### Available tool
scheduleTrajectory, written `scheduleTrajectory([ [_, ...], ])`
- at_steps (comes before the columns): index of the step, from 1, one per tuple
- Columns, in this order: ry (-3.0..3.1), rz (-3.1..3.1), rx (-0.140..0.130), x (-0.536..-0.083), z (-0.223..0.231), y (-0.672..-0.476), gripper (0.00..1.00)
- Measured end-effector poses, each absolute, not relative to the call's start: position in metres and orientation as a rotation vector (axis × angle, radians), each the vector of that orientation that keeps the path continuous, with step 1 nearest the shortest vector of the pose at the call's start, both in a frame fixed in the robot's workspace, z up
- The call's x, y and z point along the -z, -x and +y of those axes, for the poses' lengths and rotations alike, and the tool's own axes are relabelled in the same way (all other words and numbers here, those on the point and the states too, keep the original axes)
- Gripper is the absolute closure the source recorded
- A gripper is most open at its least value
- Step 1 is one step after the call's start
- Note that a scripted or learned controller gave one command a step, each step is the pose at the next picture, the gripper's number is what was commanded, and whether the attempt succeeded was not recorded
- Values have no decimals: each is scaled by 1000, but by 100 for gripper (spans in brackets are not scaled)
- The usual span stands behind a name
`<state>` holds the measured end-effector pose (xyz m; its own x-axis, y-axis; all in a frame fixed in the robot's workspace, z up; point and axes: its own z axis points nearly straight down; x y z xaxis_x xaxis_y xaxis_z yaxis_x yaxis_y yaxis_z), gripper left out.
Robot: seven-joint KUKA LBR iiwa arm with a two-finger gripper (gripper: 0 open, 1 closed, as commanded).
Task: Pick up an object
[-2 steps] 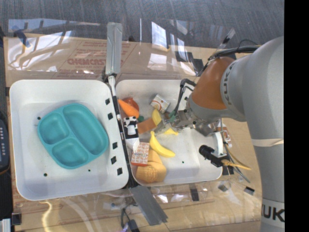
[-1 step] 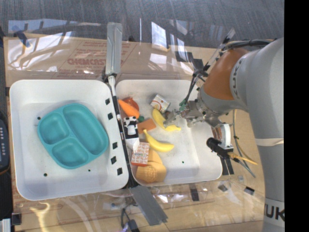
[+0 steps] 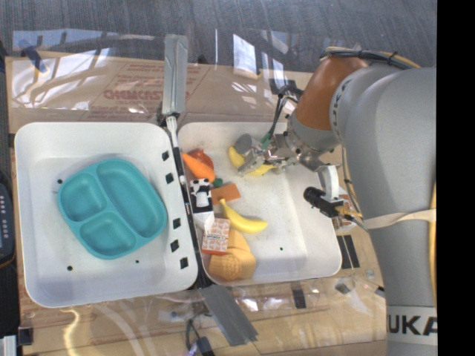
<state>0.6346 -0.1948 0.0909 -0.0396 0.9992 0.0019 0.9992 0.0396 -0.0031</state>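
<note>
Fingers (image 3: 254,154) pinched on a yellow fruit (image 3: 237,157) at the upper middle of the right bin (image 3: 315,243), apparently gripping near one end only. Could swing or slip out on lifting, with so little caught; could also knock the orange toy (image 3: 199,163) near its left. Gripper (image 3: 258,162) low, wrist bent down and leftward, arm (image 3: 371,124) reaching in from the frame's right.

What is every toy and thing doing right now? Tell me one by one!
Claw: down in the right bin, at a yellow banana.
Yellow banana at the claw: lying at the bin's far end.
Second banana: lying flat mid-bin.
Orange carrot: lying against the left wall.
Teal plate: flat in the left bin.
Tan toy: resting in the near corner.
</note>
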Motion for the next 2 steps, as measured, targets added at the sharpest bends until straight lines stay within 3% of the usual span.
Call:
scheduleTrajectory([
  [1, 2103, -2334, -1, -127, -200, -658, 0],
  [2, 2160, -2281, -6, -101, -183, -658, 0],
])
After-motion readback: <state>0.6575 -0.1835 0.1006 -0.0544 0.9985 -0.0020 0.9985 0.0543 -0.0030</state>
